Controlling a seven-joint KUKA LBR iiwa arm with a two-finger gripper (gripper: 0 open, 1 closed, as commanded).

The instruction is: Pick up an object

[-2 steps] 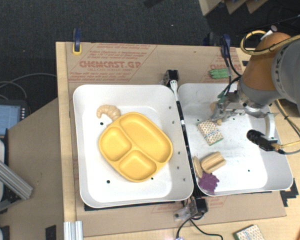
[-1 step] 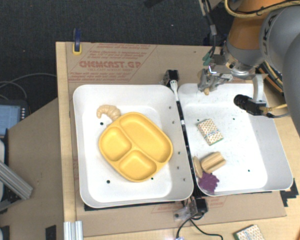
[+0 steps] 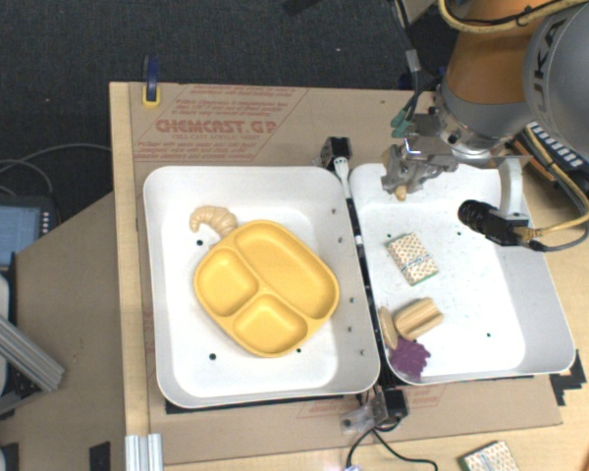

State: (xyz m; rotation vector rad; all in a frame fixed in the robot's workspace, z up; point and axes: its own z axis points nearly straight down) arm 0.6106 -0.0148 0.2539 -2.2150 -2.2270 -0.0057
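Presently I am judging the packet (image 3: 412,258), lying flat mid right bin (image 3: 530,351), as light and thin; pinching its short edges looks best. I am holding the gripper (image 3: 404,180) above the bin's far-left corner.

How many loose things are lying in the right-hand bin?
3: a small patterned packet near the middle, a tan wooden block toward the near-left corner, and a purple piece just below it. The arm may hide more.
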